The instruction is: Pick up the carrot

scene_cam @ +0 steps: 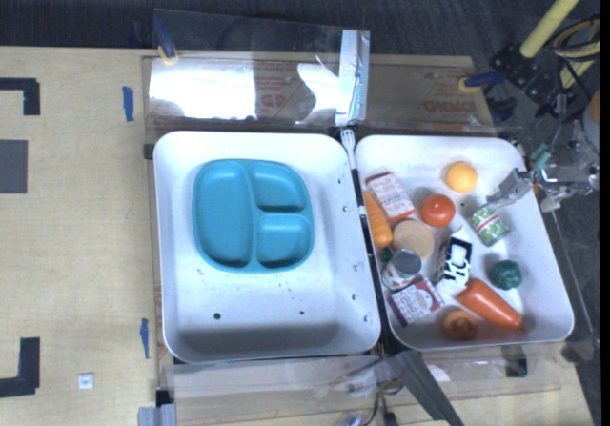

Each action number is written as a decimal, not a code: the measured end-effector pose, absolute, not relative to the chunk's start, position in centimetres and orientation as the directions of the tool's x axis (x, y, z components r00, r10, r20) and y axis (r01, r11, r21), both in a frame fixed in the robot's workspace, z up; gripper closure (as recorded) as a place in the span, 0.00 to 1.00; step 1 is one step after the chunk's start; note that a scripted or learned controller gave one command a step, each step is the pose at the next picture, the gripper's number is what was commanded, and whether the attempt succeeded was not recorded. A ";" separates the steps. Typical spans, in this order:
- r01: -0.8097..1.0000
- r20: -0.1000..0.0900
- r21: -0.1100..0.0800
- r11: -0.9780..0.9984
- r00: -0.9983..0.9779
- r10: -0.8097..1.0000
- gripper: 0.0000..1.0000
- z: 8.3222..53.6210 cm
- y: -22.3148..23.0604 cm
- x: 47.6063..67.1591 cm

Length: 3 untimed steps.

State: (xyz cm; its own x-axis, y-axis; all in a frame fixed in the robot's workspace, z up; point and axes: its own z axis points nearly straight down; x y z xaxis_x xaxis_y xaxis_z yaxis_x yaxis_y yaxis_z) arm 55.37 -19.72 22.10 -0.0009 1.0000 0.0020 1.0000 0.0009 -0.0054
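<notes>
The carrot [491,304] is an orange tapered piece lying flat in the front right corner of the right bin [553,262], its thick end pointing toward the front right. My gripper [522,182] shows as grey metal parts at the bin's right rim near the back, well behind the carrot and apart from it. Nothing is seen held in it. A green and white can [490,223] lies just in front of the gripper.
The right bin also holds a yellow ball [461,175], a red tomato [437,210], a dark green ball [505,273], an orange fruit [460,324], an orange stick [378,221] and several packets. A blue divided plate [254,213] sits in the left bin [181,300].
</notes>
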 end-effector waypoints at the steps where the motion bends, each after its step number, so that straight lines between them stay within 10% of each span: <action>1: 0.993 0.003 -0.008 0.119 -0.119 0.993 0.00 16.2 -17.6 59.9; 2: 0.993 -0.003 0.005 0.122 -0.122 0.993 0.00 8.7 -17.4 65.4; 3: 0.992 -0.004 0.003 0.124 -0.124 0.992 1.00 9.6 -17.3 65.4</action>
State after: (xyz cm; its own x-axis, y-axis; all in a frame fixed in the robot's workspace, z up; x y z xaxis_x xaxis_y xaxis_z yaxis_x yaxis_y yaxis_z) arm 65.43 -17.31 9.62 -0.1244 0.9922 -0.0037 0.9922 0.1244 0.0034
